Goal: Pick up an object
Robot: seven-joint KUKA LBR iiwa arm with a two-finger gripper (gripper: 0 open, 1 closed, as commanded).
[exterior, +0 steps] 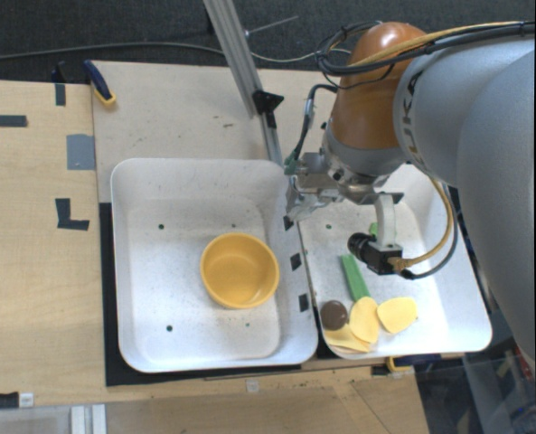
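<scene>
Nearest the lens: a loose cluster at the front of the right bin (448, 328) — brown disc (333, 315), pale yellow pieces (376, 319) touching one another just beside it, green stick (352, 277) rising slantwise behind them. Farther left, in the left bin (150, 197), sat a yellow bowl (239, 269), round, upright, hollow side up, toward the bin's front right. Moving right again, hung over the right bin's back left corner: the gripper (326, 188), grey metal under the orange band (376, 89), close by the wall between the bins. Looked perhaps to be clutching nothing, yet could not tell whether spread or pressed together, the wrist hiding that part.
</scene>
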